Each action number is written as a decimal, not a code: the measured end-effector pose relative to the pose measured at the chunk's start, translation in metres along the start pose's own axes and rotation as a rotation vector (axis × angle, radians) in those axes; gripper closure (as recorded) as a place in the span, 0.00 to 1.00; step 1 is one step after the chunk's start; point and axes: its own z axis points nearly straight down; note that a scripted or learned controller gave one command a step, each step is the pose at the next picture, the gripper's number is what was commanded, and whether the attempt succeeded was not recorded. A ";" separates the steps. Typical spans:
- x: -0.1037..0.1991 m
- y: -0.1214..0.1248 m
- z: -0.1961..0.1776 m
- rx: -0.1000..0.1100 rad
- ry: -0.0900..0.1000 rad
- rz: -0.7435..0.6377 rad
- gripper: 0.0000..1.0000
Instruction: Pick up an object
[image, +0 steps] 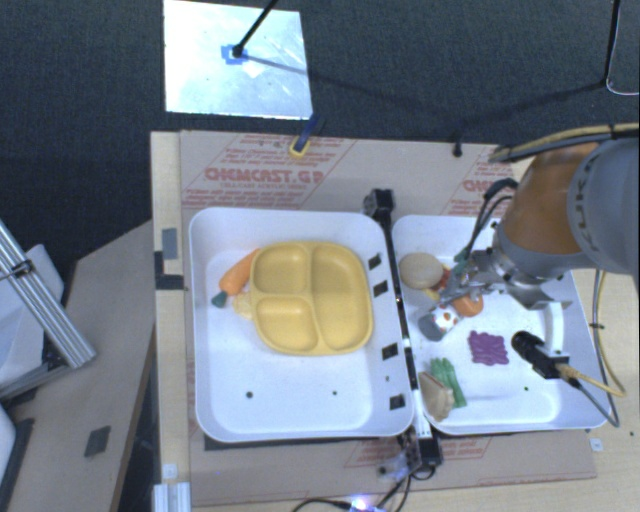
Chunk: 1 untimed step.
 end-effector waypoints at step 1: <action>0.001 0.001 -0.043 0.028 0.007 -0.002 1.00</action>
